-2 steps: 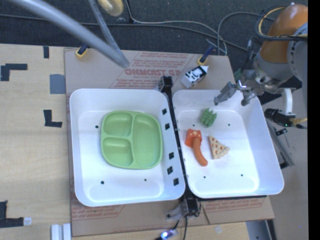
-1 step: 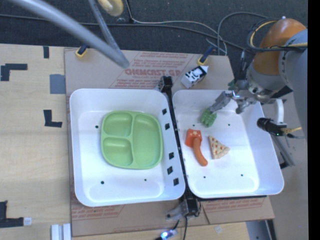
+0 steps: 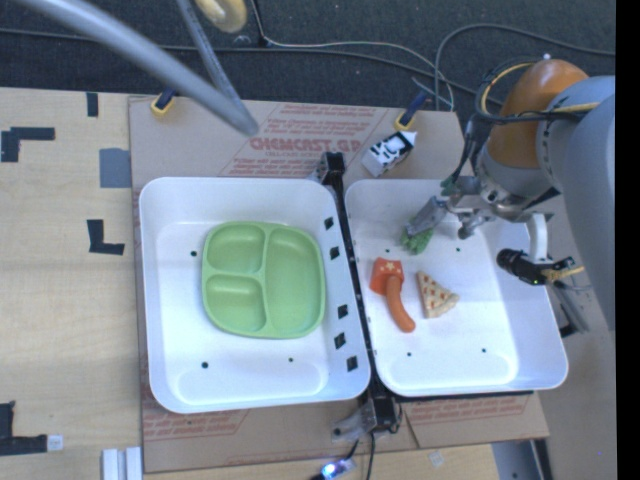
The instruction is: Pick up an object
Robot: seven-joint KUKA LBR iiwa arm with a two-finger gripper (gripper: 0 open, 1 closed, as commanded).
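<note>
- In the right bin (image 3: 530, 363), far side, the gripper (image 3: 447, 213) hangs over a small green object (image 3: 417, 236); whether its fingers are parted or closed, I cannot tell.
- Risk: the green piece, touching the fingertip zone, may get nudged aside.
- Nearby, 2 rivals: an orange carrot-like toy (image 3: 392, 290) and a pizza slice (image 3: 435, 295).

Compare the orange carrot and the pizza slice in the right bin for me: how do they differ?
The carrot is orange-red, long and rounded; the pizza slice is tan, flat and triangular. The carrot lies nearer the bins' divider, the pizza slice nearer the arm. Both lie loose in the right bin, apart from each other.
</note>
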